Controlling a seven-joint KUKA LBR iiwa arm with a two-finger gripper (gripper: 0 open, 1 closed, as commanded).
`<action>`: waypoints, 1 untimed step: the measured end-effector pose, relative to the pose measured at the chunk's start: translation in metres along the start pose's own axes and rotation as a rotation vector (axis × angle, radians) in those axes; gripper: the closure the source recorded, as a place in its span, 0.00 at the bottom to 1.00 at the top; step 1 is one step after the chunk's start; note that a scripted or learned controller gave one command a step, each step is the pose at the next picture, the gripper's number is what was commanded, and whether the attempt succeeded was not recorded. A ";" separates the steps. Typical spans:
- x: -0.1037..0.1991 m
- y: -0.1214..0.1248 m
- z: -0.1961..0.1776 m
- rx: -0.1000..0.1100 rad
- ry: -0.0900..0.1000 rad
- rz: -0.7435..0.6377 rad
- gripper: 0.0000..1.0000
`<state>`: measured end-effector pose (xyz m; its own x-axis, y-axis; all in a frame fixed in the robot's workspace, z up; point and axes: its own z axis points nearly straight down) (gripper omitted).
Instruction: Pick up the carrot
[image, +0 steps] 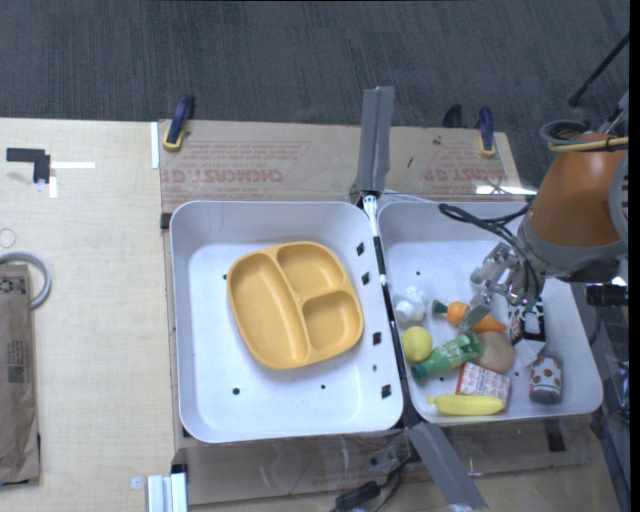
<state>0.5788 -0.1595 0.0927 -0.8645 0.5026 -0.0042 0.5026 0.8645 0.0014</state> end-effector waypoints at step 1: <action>-0.001 0.000 -0.011 -0.003 -0.005 0.004 1.00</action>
<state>0.5802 -0.1598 0.1033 -0.8627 0.5056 -0.0089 0.5056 0.8628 0.0043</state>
